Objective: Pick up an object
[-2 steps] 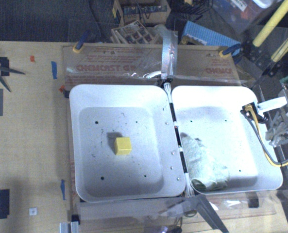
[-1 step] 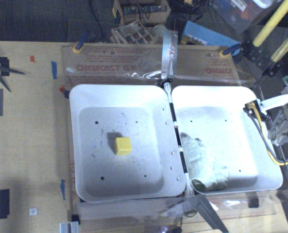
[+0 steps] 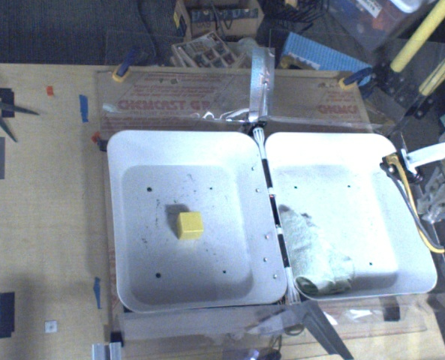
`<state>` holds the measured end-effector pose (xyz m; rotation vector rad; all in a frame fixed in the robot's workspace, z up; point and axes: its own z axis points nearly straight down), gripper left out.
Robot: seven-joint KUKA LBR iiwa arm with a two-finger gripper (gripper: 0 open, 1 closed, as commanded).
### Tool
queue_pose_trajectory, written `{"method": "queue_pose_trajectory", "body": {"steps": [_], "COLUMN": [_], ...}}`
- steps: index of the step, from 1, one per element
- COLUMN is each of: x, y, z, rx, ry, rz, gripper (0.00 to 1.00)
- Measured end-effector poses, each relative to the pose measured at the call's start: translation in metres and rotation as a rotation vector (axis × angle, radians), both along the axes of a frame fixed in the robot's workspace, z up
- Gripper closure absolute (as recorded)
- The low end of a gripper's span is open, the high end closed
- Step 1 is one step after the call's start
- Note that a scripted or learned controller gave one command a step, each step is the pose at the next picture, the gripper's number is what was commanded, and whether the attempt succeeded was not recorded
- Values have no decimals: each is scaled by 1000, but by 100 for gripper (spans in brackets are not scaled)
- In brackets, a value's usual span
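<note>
Looks like the very start of the pick: nothing is lifted and both things are lying flat in their bins. The arm (image 3: 436, 190) is only partly in frame at the right edge, some grey metal and a yellow cable (image 3: 417, 216) hanging over the rim of the right bin (image 3: 402, 272). I can't make out the gripper there, so no idea whether it's open or closed, can't tell.

Two candidates to grab. In the left bin (image 3: 132, 156), a bit below the middle, there's a small yellow block (image 3: 190, 225), boxy, sharp-edged, looks hard and smooth, like foam or plastic. It's well away from the walls, so probably the easy one: come straight down, straddle two flat sides, close.

In the right bin, against the left wall and running down to the near corner, lies a rolled-up grey cloth (image 3: 314, 255). Soft, mottled, roughly a cylinder, with the open end of the roll showing at the bottom. Trickier I'd guess, since it's touching the wall and would squash or unroll.

Both bins are shallow white plastic with rounded corners, scuffed and speckled with dark marks.
</note>
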<state>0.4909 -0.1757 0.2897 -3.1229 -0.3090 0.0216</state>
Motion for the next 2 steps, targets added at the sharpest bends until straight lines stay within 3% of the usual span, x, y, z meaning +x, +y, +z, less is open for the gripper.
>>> {"method": "queue_pose_trajectory", "body": {"steps": [2], "x": [0], "y": [-3], "z": [19], "rx": [-1], "ry": [2], "rz": [-4], "gripper": [100]}}
